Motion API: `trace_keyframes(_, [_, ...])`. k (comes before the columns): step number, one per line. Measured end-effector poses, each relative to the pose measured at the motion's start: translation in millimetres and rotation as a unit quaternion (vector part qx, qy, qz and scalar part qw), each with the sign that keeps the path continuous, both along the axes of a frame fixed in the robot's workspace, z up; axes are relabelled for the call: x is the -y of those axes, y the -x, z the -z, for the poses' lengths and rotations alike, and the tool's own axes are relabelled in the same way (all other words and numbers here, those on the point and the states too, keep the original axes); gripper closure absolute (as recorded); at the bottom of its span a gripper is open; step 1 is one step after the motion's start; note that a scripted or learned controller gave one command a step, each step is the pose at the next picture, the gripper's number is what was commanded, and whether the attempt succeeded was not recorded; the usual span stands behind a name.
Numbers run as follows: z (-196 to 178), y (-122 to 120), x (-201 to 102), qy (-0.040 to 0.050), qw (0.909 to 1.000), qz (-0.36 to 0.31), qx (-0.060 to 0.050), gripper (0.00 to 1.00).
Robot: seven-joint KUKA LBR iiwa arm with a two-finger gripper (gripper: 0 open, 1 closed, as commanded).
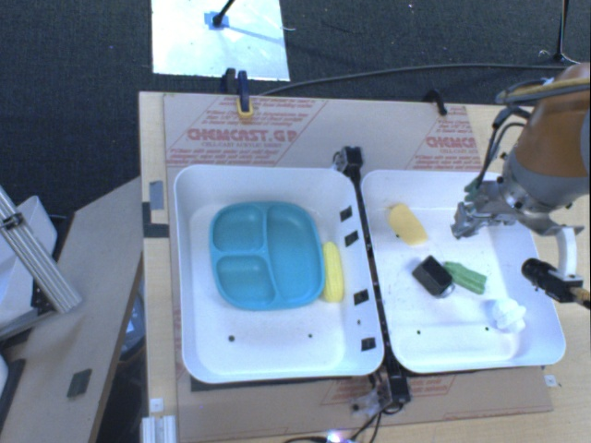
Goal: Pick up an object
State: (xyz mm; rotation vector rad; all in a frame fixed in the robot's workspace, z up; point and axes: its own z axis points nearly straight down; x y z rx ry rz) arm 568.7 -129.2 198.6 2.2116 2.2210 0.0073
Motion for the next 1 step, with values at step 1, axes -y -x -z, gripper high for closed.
trace_keyframes(1, [-54.5, -1.9, 0.4, 0.0000, 1.0000, 0.000, 0.000, 1.00])
